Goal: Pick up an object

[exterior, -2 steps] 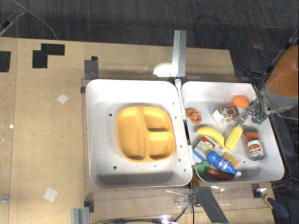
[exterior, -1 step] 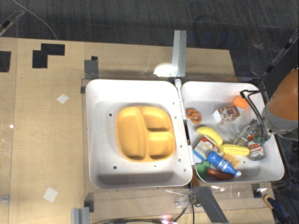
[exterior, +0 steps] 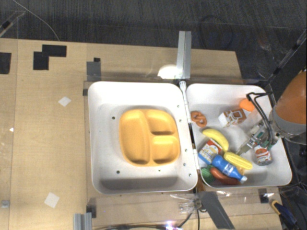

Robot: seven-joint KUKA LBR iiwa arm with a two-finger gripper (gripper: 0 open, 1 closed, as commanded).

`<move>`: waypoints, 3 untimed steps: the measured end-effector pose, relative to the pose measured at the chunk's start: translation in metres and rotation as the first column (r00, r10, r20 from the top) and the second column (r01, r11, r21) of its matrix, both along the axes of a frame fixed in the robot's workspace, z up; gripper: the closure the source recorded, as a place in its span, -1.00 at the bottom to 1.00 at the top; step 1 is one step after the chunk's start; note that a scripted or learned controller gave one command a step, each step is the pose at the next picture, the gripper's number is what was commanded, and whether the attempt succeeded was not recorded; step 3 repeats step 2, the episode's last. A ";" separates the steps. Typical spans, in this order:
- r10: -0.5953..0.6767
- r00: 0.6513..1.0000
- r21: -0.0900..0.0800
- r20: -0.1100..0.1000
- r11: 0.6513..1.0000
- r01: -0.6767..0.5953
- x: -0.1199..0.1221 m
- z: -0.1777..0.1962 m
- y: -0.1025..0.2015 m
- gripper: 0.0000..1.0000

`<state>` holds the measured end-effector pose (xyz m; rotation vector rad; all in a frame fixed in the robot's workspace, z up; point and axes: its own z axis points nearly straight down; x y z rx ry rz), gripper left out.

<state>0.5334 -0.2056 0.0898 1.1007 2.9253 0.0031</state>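
In the right bin (exterior: 283, 176), a small red-and-white can (exterior: 262, 155) beside jaws (exterior: 253, 143), state unclear

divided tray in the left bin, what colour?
Yellow-orange. The divided tray shows clearly in the camera view, lying in the left bin.

Robot lab: wooden bench (exterior: 43, 143), two white bins (exterior: 103, 176), cabling.

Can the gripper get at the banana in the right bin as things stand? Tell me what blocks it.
Probably yes. The gripper hangs low in the right bin, just right of the banana. The banana lies on top of the pile with its upper side bare; a carton crowds its lower end.
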 end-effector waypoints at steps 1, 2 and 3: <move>0.001 1.000 -0.003 0.011 1.000 -0.001 0.004 0.014 0.000 1.00; -0.495 0.869 0.005 -0.010 0.869 0.495 -0.045 0.052 0.000 1.00; -0.495 0.869 0.005 -0.010 0.869 0.495 -0.045 0.052 0.000 1.00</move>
